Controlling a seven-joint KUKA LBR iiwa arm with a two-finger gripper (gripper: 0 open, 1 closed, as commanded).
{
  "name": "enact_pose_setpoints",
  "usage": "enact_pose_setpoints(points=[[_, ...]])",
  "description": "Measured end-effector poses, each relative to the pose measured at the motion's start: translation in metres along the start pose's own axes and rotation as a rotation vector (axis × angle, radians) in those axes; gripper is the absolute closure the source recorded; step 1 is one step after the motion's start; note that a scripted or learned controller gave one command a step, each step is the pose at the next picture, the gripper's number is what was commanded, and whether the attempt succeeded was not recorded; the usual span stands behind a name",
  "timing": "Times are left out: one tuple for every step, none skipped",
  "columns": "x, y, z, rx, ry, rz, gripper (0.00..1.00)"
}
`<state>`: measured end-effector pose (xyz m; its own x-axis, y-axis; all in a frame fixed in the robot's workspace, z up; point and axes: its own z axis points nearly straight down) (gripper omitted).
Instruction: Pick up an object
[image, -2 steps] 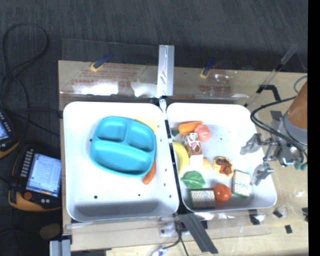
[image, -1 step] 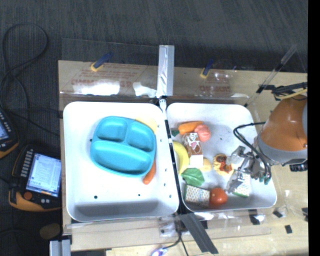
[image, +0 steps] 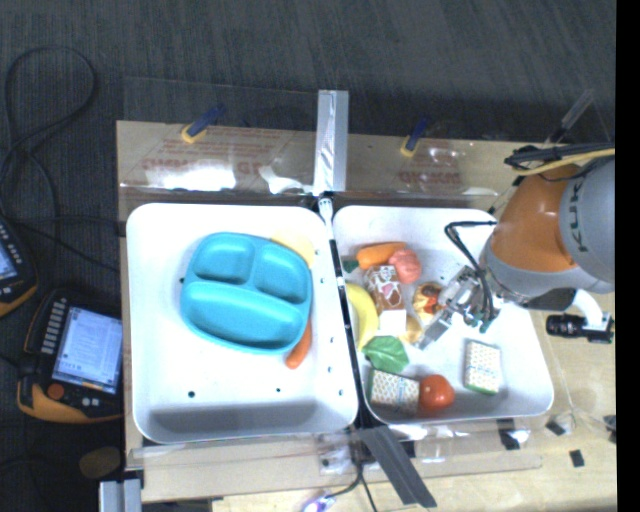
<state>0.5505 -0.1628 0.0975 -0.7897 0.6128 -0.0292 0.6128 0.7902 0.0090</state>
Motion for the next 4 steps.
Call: enact_pose_setpoints(points=[[-0.030, 0.070, 0.001, 0.000, 0.002, 0.385, 0.00], [-0.032, 0.086, 0.001, -0.001, 0.001, 0.793, 0.00], [-0.037, 0.082, -0.012, 0.000, -0.014, 0.796, 1.00], [-0.081, 0.051, -0.002, 0.006, 0.011, 0.747, 1.00]])
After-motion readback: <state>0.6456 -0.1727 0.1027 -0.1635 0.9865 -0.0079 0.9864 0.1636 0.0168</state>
